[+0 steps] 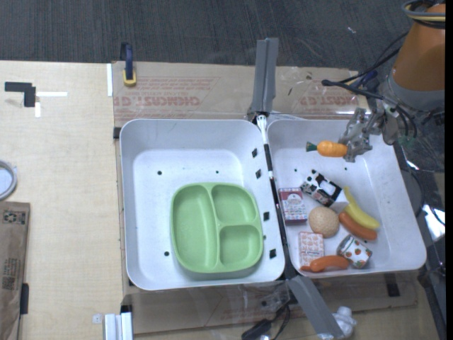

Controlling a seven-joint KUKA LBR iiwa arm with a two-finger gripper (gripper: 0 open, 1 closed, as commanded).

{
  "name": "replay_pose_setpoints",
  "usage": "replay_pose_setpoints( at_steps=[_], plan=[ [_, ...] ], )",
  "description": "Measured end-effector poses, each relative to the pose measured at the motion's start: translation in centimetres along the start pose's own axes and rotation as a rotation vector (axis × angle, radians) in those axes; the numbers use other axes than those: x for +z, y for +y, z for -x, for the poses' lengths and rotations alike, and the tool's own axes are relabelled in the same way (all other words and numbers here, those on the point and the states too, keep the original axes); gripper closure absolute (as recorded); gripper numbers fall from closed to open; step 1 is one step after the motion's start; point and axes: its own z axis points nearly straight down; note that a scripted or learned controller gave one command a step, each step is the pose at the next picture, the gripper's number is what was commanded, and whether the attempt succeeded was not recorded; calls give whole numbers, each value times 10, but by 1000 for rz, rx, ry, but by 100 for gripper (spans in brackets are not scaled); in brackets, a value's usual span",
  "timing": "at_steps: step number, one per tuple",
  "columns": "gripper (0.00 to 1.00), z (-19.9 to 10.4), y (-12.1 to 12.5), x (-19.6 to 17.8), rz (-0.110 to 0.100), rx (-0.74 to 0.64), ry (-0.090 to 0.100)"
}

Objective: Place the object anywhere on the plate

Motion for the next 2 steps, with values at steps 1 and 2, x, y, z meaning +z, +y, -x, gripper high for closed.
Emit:
replay_pose_setpoints(
  at_steps=[1, 2],
  plan=[
    [100, -10, 43, 5, 0, 43, 3],
    [100, -77, 95, -8, 1, -272, 4]
  ],
)
